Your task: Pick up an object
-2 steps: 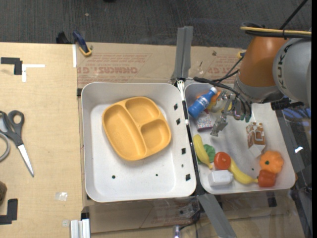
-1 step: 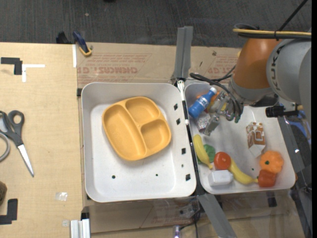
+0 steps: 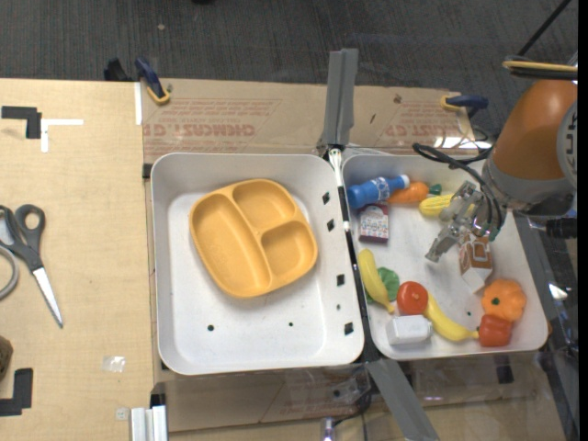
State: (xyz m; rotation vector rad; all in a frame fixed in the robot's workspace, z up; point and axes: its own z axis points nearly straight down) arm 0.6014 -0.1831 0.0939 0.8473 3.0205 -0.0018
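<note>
Right bin (image 3: 531, 274) crowded toward its edges, spread end effector (image 3: 445, 243) over bare middle floor.

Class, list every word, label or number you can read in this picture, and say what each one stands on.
Red print on the cardboard sheet behind the bins: upside down and too blurred to read.
Label on the blue bottle: too small to read.
Small purple box: print too small to read.
</note>
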